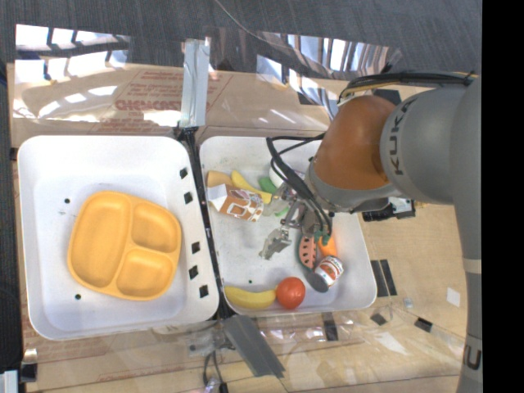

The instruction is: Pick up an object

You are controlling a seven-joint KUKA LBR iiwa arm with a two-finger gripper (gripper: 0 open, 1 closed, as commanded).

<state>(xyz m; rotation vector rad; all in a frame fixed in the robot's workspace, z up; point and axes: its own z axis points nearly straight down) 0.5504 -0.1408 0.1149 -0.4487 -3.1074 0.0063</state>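
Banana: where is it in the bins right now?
The banana lies in the right bin along its near edge, touching the tomato on its right, below the gripper.

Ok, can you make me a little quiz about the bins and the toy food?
1. True or false: the yellow tray lies in the left bin.
2. Which thing touches the banana in the right bin? A) tomato B) can C) carton
3. Fill in: the gripper hovers over the ____ bin.

Key: 1 true; 2 A; 3 right.
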